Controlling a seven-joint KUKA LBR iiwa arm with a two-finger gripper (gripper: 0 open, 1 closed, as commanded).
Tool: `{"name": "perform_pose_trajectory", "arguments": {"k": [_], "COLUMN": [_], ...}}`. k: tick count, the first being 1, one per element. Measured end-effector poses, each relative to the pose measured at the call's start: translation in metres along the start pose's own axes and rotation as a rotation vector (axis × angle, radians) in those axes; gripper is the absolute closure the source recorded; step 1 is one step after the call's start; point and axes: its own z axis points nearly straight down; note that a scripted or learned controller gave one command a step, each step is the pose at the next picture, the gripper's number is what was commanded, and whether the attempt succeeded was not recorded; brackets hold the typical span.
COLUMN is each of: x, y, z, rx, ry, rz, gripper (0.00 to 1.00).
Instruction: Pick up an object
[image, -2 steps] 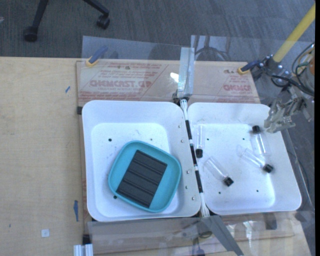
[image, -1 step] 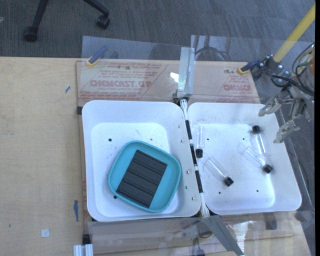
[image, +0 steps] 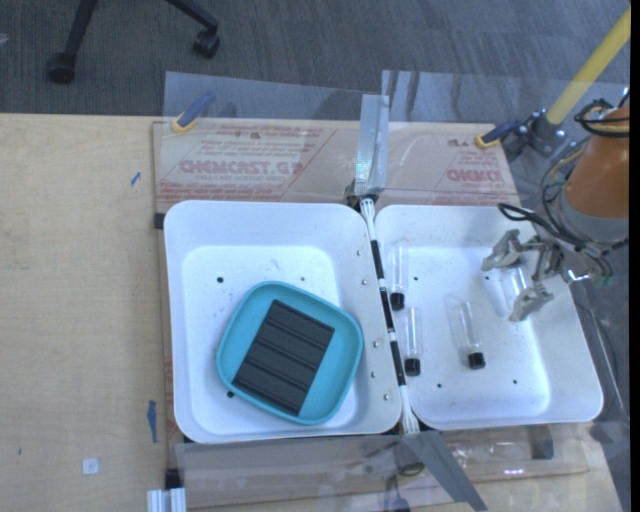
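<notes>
My gripper (image: 515, 277) hangs over the right part of the right bin (image: 575, 395), fingers spread open, one fingertip (image: 499, 252) toward the back and the other toward the front. A faint clear tube (image: 503, 287) lies on the bin floor about between them; I cannot tell whether they touch it. Three more clear tubes with black caps lie in this bin: one (image: 397, 272) and another (image: 411, 340) along the left wall, and a third (image: 465, 335) near the middle. In the left bin (image: 190, 250) sits a teal square dish (image: 338, 345) with a dark ribbed insert (image: 284, 356).
A metal divider (image: 372, 150) stands at the back between the bins. Cables and a yellow rod (image: 595, 62) crowd the back right by the arm's orange band (image: 603, 180). Brown board lies behind the bins, and wooden bench top lies to the left.
</notes>
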Motion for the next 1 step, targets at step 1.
{"name": "perform_pose_trajectory", "arguments": {"k": [1], "x": [0.017], "y": [0.0847], "z": [0.0115], "rx": [0.001], "ry": [-0.005], "rz": [-0.107], "gripper": [0.0]}}
